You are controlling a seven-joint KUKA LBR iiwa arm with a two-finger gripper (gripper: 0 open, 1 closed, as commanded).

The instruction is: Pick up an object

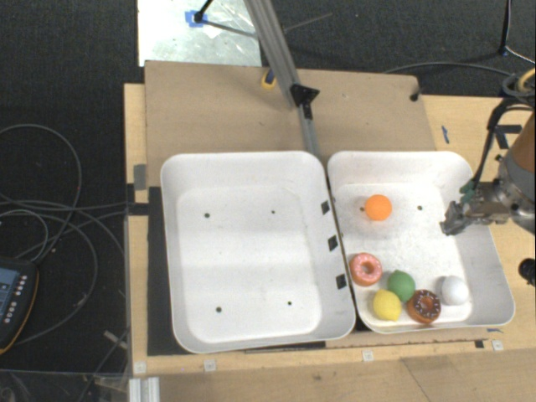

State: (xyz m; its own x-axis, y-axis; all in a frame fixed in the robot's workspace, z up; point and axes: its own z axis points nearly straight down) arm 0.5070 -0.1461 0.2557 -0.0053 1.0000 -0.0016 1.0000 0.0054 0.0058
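The right bin (402, 167) holds several small toys. An orange ball (378, 208) lies near its middle. Along the front lie a pink doughnut (365, 269), a green ball (401, 284), a yellow lemon-like piece (387, 305), a chocolate doughnut (424, 306) and a white ball (455, 291). My gripper (457, 216) hangs over the right bin's right side, well right of the orange ball and above the white ball. Nothing shows between its tips.
The left bin (180, 224) lies beside the right one, joined by black clips (332, 243). A grey pole (276, 40) slants down from the top to the bins' back edge. Cables and a pendant (12, 296) lie on the floor at left.
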